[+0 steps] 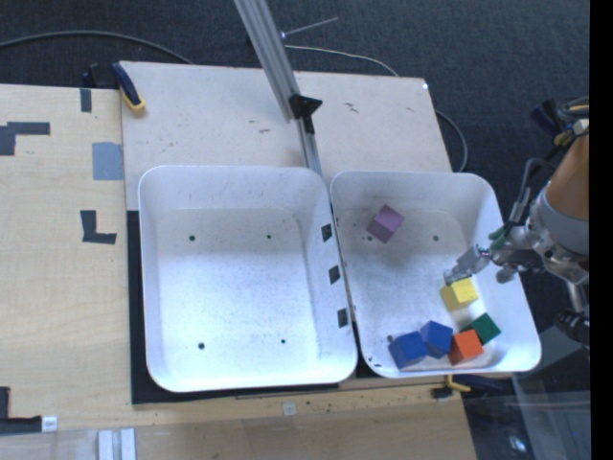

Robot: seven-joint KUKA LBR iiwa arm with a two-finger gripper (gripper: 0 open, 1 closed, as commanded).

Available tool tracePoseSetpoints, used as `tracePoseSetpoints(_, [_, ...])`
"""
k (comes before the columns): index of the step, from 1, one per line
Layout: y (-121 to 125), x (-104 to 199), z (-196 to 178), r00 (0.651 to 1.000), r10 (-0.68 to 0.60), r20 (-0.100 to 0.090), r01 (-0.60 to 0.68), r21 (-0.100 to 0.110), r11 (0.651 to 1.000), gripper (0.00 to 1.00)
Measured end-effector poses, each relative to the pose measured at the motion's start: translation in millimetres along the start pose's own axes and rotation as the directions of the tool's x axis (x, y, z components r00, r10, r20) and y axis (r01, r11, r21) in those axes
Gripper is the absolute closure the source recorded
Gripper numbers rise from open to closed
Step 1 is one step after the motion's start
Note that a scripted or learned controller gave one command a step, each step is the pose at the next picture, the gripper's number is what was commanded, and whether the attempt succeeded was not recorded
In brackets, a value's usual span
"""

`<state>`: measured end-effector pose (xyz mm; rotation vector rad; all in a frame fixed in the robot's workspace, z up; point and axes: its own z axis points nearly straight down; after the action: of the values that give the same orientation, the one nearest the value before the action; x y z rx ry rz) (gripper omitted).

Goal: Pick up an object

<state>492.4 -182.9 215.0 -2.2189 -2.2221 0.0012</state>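
Five blocks sit in the right bin [479,192], and I've got the gripper [476,264] hovering right over the yellow block [461,293], probably because it's the easiest one: it sits clear of the pile in the near corner. Can't tell if the fingers are apart or together from up here. Purple block [385,223] sits alone further back.

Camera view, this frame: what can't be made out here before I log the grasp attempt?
- Gripper: small and blurred over the yellow block; whether it grips the block cannot be told.
- Arm: cut off by the right edge of the view.
- Orange block and green block: packed tight with the two blue blocks, their touching sides hidden.
- Purple block: blurred, faces indistinct.
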Motion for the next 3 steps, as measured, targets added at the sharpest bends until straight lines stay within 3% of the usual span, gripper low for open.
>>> tracePoseSetpoints(1, [52,63,104,1.000,-0.004,-0.003,0.004,0.006,1.000,0.00])
tracePoseSetpoints(2, [108,90,125,1.000,-0.005,-0.001,0.005,-0.002,1.000,0.00])
tracePoseSetpoints(3, [151,88,123,1.000,-0.001,0.001,0.001,-0.003,1.000,0.00])
